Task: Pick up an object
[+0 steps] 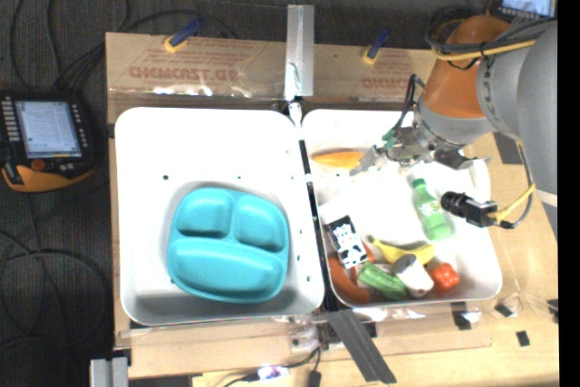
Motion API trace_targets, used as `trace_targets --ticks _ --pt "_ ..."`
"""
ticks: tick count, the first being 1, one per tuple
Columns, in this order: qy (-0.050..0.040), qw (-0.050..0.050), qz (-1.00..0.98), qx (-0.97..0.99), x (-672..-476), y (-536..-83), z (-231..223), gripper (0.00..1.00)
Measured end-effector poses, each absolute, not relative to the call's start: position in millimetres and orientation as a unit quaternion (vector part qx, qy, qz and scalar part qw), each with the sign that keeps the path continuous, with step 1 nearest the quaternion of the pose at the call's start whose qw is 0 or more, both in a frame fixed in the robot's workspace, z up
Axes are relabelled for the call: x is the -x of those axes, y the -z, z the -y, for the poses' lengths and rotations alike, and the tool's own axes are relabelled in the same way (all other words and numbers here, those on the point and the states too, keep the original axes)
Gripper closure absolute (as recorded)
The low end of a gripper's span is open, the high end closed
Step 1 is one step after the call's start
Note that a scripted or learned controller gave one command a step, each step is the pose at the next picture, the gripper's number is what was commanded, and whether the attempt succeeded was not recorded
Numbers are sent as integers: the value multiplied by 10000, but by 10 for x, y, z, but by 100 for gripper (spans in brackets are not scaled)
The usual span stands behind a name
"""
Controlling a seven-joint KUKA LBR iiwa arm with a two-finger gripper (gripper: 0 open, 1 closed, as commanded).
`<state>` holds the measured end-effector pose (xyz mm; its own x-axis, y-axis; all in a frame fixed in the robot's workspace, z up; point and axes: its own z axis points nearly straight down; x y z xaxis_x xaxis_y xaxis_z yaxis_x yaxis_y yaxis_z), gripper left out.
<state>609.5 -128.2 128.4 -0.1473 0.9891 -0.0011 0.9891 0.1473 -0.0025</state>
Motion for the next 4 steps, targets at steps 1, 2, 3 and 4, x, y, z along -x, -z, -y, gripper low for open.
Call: trace_targets --ticks 1,2,3,4 --pt "-2 -45 7942 6076 -6686 -877 1399 0" --pt "8 -37 7762 6305 -5965 -887 1580 0" --pt "-110 103 7174 6965 -6633 -855 1524 0" --pt "-118 -28 7576 6526 -6646 -878 1245 0"
